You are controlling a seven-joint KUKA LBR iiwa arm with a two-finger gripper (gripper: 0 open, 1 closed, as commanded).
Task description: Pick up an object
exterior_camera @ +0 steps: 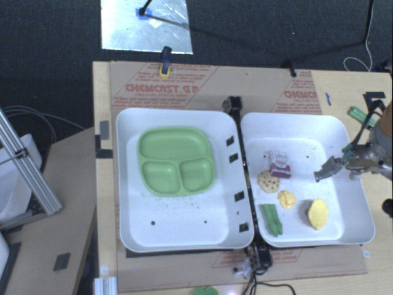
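The right bin (pixel 295 125) holds several small objects. A pink and white packet (pixel 279 163) lies near its middle, with a tan cookie (pixel 268 181) just below it. A small yellow piece (pixel 286 198) sits beside a larger yellow lemon-like object (pixel 317 214). A green bean-like piece (pixel 271 219) lies near the bin's front left corner. My gripper (pixel 327 171) reaches in from the right and hovers over the bin's right half, to the right of the packet and above the lemon-like object. Nothing shows held in it.
The left bin (pixel 129 214) carries a green divided plate (pixel 177 160). A black clip strip (pixel 241 165) runs between the two bins. A shiny metal sheet (pixel 146 17) lies beyond the bench on the dark floor.
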